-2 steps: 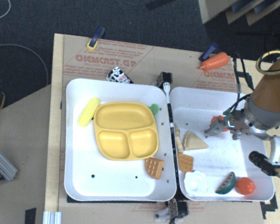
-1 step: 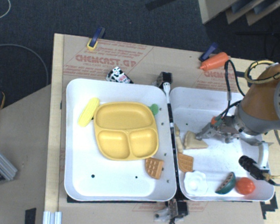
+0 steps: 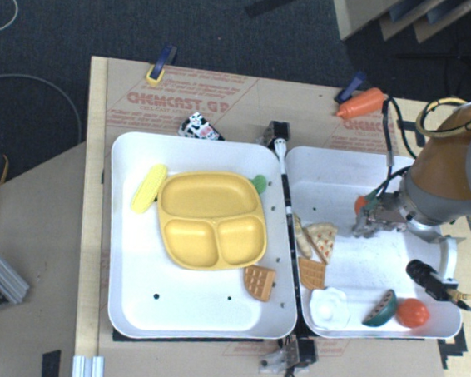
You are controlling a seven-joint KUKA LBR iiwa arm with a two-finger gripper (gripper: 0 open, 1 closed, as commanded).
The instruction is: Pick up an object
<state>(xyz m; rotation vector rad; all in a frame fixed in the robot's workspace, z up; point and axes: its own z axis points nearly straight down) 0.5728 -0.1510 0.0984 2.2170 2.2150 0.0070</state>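
The jaws (image 3: 372,216) are seen lowered into the right bin (image 3: 437,184) near its far left part; whether they are released or clenched cannot be told. A small orange object (image 3: 359,203) is seen touching them. A quesadilla wedge (image 3: 317,238) and a waffle piece (image 3: 311,273) lie nearer the camera, left of the jaws. A watermelon slice (image 3: 380,309) and a tomato (image 3: 412,312) are seen well apart, at the bin's near edge.

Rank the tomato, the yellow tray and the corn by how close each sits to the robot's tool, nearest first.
From the tool, in the right bin:
1. Tomato, right bin, front corner.
2. Yellow tray, middle of the left bin.
3. Corn, left bin, on the tray's far side.
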